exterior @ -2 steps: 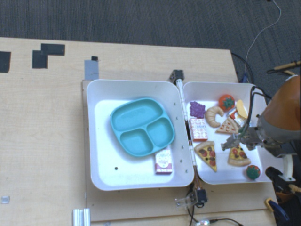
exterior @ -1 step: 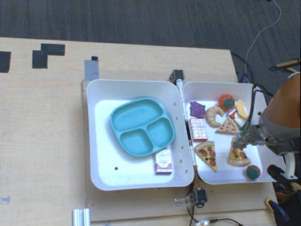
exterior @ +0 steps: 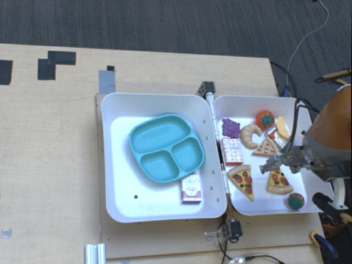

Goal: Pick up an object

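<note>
While the claw (exterior: 273, 163) hangs over the pizza slices (exterior: 274, 147), I cannot tell its opening.

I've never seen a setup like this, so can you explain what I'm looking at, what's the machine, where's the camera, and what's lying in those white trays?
One camera looks down at a slant on a wooden bench with two white bins. The grey and orange shape at the right edge is a robot arm; its gripper hangs over the right bin. I cannot tell whether it holds anything. The left bin holds a blue divided plate and a small carton. The right bin holds toy food: pizza slices, a croissant, purple grapes, a tomato, cheese, another carton and a small green and red ball.
</note>
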